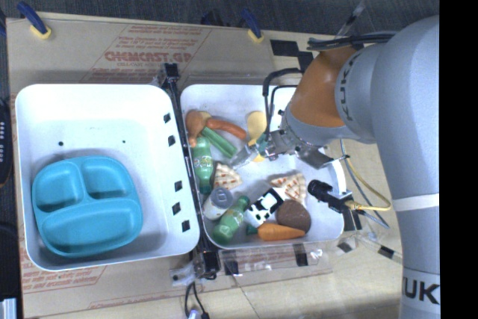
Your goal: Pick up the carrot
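An orange carrot (pixel 281 232) lies along the front wall of the right bin (pixel 224 95), just below a brown rounded piece (pixel 293 214). A second orange, carrot-like piece (pixel 227 128) lies near the back of that bin, beside a green vegetable (pixel 217 142). My gripper (pixel 251 152) hangs low over the middle of the right bin, between the green vegetable and a pizza slice (pixel 226 177). It is well behind and to the left of the front carrot. The arm hides part of the bin's right side.
The right bin is crowded: a green bottle (pixel 202 158), another green bottle (pixel 231 219), a small can (pixel 219 198), a black-and-white toy (pixel 263 207), a second pizza slice (pixel 290 185), a yellow piece (pixel 256 122). The left bin (pixel 89 104) holds a blue divided tray (pixel 86 202).
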Action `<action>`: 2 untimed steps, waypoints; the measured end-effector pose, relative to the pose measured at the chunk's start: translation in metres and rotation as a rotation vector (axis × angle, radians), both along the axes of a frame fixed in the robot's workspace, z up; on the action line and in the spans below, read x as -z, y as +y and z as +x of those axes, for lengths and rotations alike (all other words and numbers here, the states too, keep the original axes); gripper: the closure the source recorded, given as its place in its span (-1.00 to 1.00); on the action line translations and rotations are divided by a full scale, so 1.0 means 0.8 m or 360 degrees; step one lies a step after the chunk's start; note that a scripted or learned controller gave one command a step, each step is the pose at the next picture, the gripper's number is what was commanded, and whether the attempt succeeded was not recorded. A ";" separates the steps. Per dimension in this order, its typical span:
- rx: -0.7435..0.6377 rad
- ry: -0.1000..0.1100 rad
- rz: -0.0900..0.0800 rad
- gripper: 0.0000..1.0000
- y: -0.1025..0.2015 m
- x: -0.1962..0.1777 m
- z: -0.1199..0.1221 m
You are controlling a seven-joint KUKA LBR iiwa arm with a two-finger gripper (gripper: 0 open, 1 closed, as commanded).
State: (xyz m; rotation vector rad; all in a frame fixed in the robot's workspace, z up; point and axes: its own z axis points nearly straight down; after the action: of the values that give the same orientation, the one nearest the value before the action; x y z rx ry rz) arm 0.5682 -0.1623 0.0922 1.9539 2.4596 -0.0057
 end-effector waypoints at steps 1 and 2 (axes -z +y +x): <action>-0.0014 0.0005 -0.0005 1.00 -0.001 -0.012 0.000; -0.0758 0.0006 0.0006 1.00 0.012 0.000 -0.023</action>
State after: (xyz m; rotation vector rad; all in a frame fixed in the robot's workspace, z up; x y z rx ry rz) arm 0.5497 -0.1528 0.0920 1.3206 2.8549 -0.0044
